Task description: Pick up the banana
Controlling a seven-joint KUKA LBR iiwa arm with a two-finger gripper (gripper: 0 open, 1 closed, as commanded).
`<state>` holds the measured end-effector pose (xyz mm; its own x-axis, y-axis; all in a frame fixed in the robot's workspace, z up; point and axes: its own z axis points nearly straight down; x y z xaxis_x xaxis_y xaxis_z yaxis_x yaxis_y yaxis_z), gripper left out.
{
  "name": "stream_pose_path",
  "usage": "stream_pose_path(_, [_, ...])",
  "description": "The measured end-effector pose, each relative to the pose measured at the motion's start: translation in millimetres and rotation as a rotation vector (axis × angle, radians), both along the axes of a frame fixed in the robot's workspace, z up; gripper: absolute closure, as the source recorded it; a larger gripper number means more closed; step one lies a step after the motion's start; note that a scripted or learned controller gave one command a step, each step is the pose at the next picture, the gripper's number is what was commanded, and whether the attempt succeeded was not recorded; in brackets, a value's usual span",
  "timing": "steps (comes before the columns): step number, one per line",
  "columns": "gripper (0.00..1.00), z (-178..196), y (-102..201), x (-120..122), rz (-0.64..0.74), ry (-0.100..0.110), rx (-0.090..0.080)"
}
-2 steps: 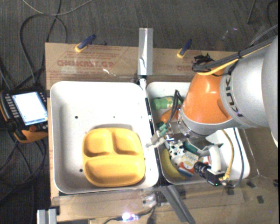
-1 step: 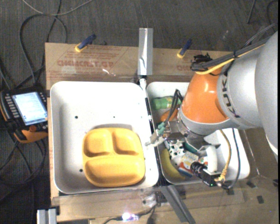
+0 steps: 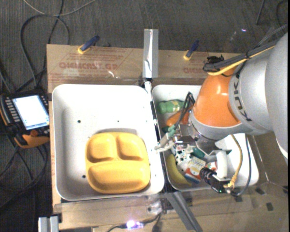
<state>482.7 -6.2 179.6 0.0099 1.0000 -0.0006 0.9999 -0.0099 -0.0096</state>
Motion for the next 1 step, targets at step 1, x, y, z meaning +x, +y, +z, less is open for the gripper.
stream_pose_path(1, [0.00,88.2,24.8,6.8,0.104,-0.002,-0.003])
